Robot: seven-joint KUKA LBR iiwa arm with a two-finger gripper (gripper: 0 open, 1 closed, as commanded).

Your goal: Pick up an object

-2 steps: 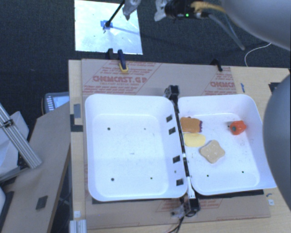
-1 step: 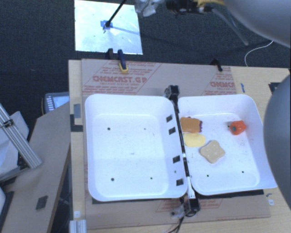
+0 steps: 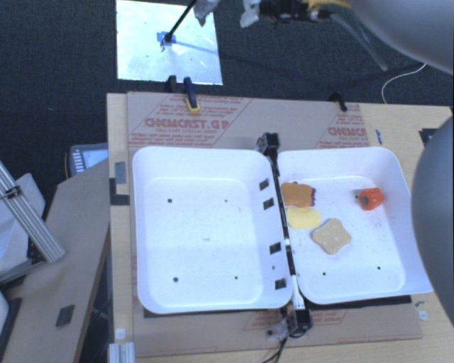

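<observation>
We see two white bins side by side on a brown board (image 3: pixel 213 120) marked with red letters. Both lie well below the pincer (image 3: pixel 228 10), which hangs at the top edge of the view, beyond the far side of the bench.

The left bin (image 3: pixel 142 213) sits below the pincer and a little to its left. The right bin (image 3: pixel 397 276) sits below it and to its right, and holds four small things. An orange-brown piece (image 3: pixel 297 194) with a purple edge lies near the wall that the two bins share. A flat yellow piece (image 3: pixel 303 218) is just under it, touching it or nearly so. A pale toast-shaped piece (image 3: pixel 331 236) lies just beside the yellow one, further from the pincer. A red piece (image 3: pixel 369 198) with a green spot lies apart from the other three, further to the right.

All four things rest on the bin floor, well apart from the pincer. We cannot tell if the pincer is released or clenched, because it is small and cut off by the edge. Nothing can be seen in its grasp.

The grey arm (image 3: pixel 411 28) crosses the upper right corner.
</observation>
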